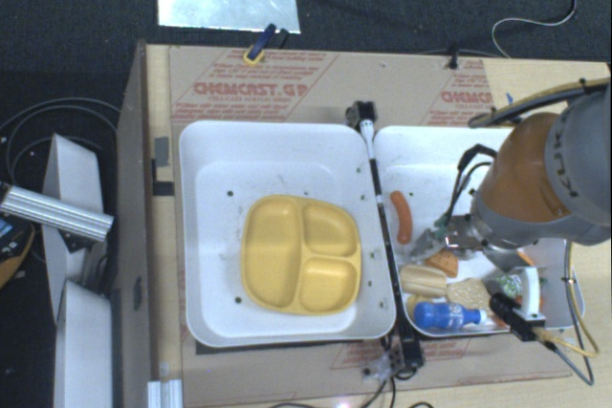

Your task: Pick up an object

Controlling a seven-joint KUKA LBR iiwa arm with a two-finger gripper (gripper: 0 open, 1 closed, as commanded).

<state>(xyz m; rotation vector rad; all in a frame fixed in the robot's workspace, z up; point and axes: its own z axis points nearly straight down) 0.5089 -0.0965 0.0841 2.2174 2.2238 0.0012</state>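
Status: pick not yet made. Nothing seen lifted or gripped; every object lies on the floor of the right bin [430, 140].

Nearest the camera: blue bottle [445, 316], lying on its side against the bin's near wall. Long axis runs left to right across the view. Which end carries the cap: cannot be told.

Just behind it: pale bread roll [424, 279], long axis also roughly left to right, and beside it a tan cracker [469, 289]. Touching or just apart: cannot be told.

Next back: gripper [442, 242], low over the pile under the grey arm [545, 177], just above a small orange piece [442, 261]. Spread or pressed together: cannot be told, being hidden by the wrist.

Further back: red sausage [404, 217], apart from the pile, near the wall shared by the two bins. Long axis runs near to far, tilted slightly.

Likely target, judged by position: the orange piece or the roll. Remaining: close on one item, lift clear of the bin.

Left bin [277, 134]: yellow divided plate [301, 253], well apart from the gripper.
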